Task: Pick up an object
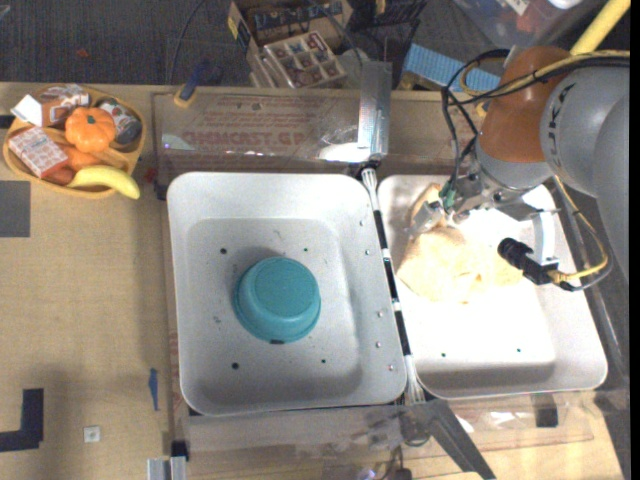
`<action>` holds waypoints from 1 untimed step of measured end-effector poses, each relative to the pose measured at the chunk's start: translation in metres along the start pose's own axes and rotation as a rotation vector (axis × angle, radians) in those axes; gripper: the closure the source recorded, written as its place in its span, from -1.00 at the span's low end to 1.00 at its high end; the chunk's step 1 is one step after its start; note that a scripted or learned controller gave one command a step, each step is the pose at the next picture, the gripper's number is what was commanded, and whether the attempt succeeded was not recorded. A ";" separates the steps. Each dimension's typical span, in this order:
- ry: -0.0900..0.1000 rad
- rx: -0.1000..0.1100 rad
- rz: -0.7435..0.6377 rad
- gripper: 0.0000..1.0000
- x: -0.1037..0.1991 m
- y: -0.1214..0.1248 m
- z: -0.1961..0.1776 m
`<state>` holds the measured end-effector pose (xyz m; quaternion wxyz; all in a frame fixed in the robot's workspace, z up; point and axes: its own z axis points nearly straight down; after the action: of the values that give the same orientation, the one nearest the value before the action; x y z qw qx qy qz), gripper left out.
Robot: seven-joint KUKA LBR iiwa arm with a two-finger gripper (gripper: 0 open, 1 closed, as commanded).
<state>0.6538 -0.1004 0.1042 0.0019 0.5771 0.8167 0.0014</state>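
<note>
Fingers (443, 206) low over pale object (445, 263) in right bin (520, 368), grip state unclear.

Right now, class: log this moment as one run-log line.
arm: over right bin | pincer: above pale object | teal bowl: left bin, untouched

On my desk (80, 308) two shallow white bins sit side by side. The round teal bowl (278, 299) lies in the nine-o'clock bin (200, 208). My claw (447, 205) hangs over the three-o'clock bin (570, 358), above a pale crumpled cloth (445, 263). A woven basket of toy food (70, 150) sits at ten o'clock.
</note>
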 end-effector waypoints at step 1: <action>0.002 0.005 -0.006 -1.00 -0.008 0.012 0.018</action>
<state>0.6676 -0.1040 0.0861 -0.0006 0.5747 0.8184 -0.0001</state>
